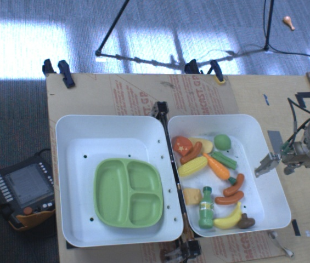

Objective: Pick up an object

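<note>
Camera view: right bin (253,126) holds a pile of toy food, all small, prob. hollow plastic, so light, stiff and smooth, apt to slip or roll if pinched off-centre. No single target set by the task; any of these would do. Candidates: green bottle (206,208) near the front edge of the pile, lying lengthwise, best taken across its narrow body; banana (229,218) just right of it, curved, take across mid-section; carrot (217,166) mid-pile, touching corn (192,166) and cucumber (224,159), so crowded, harder approach. Round green fruit (223,142) at far side would likely squirt out of a two-finger pinch. Sausages (230,192) thin, easy span.

Left bin (67,130) carries a green divided plate (128,192).

Gripper (269,164) sits at right rim of right bin, apart from every toy, nothing between its fingers. Jaw state: cannot tell — small, blurred, partly cut by frame edge; arm mostly out of frame. Brown item at near-right corner of pile, maybe a mushroom, unclear.
</note>
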You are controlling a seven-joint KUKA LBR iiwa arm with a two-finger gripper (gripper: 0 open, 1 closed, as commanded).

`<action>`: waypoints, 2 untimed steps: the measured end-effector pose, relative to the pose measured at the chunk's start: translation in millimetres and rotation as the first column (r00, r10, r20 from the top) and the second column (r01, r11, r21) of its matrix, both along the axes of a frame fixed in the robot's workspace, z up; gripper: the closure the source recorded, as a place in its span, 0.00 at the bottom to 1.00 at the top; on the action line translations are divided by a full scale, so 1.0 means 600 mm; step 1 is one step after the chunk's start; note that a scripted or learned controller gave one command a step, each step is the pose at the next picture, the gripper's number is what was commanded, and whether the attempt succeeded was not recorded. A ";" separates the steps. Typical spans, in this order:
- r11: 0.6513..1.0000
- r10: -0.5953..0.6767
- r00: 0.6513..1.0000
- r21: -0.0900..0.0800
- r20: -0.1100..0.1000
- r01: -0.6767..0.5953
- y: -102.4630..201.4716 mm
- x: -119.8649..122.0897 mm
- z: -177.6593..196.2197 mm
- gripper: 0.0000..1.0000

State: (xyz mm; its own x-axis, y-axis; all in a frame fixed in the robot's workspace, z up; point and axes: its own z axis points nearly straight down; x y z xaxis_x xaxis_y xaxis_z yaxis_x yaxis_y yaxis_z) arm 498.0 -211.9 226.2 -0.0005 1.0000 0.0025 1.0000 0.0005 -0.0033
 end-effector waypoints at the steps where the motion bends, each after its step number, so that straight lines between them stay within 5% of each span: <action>1: 1.000 0.020 1.000 0.000 0.000 -0.020 0.119 0.132 -0.101 0.00; 2: 0.958 0.288 0.958 0.001 -0.001 -0.288 0.185 0.105 -0.233 0.00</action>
State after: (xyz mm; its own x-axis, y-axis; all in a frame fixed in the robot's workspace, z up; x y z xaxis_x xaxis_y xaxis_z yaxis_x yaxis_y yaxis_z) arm 561.3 -100.9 86.7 -0.2880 0.9576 0.0035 0.9576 0.2880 -0.0040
